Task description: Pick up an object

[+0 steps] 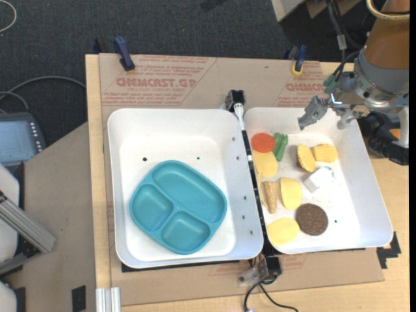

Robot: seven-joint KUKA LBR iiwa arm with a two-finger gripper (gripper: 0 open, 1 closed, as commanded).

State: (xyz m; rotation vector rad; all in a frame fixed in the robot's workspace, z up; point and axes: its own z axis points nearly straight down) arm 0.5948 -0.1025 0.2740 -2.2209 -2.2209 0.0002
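Camera view: the grey metal pincer (323, 111) hangs above the right shallow white bin (364, 194), its fingers apart, gripping nothing. Below it lies a round red disc (262, 142).

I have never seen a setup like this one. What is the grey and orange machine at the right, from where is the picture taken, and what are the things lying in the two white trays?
The machine is a robot arm; its two-finger gripper hangs above the right shallow white bin. Nothing shows between its fingers. One fixed camera looks down at a slant on the bench.

The left shallow white bin holds a teal plastic plate with three compartments. The right bin holds small toy foods: a round red-orange piece, a green stick, several yellow pieces, a white block and a round brown disc. The arm is meant to pick up one of them.
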